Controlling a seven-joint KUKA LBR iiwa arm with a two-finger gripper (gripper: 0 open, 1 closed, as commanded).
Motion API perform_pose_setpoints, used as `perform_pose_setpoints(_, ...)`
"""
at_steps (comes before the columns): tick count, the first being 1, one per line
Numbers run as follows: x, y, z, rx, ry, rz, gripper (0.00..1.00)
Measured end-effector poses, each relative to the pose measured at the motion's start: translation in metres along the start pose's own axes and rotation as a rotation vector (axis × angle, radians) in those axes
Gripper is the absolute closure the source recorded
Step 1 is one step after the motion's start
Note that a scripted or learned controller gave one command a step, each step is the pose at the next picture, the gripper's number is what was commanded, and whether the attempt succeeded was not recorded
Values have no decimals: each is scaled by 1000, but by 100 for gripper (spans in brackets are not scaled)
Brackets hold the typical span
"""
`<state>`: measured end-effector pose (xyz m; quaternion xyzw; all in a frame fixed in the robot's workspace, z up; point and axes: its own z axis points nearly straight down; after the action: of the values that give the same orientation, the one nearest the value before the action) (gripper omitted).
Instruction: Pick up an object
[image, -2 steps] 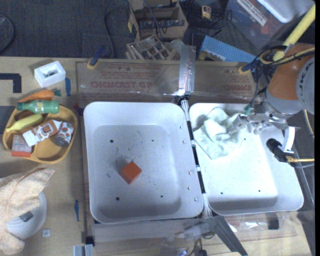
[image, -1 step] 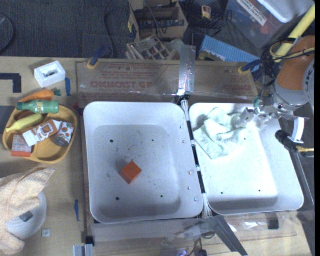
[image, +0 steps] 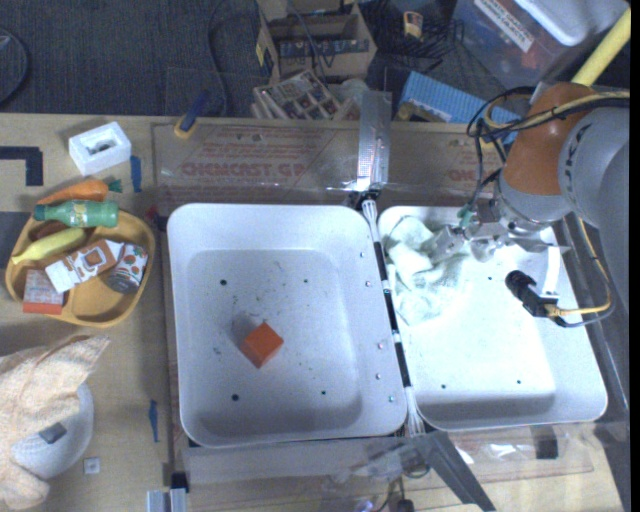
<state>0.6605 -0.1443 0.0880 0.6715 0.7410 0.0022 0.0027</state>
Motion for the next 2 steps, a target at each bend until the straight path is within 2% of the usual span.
perform_pose_setpoints(1,-50,2,-48,5,-1,64,0)
perform_pose_setpoints(2,-5,8,1,3,-2,-46,0)
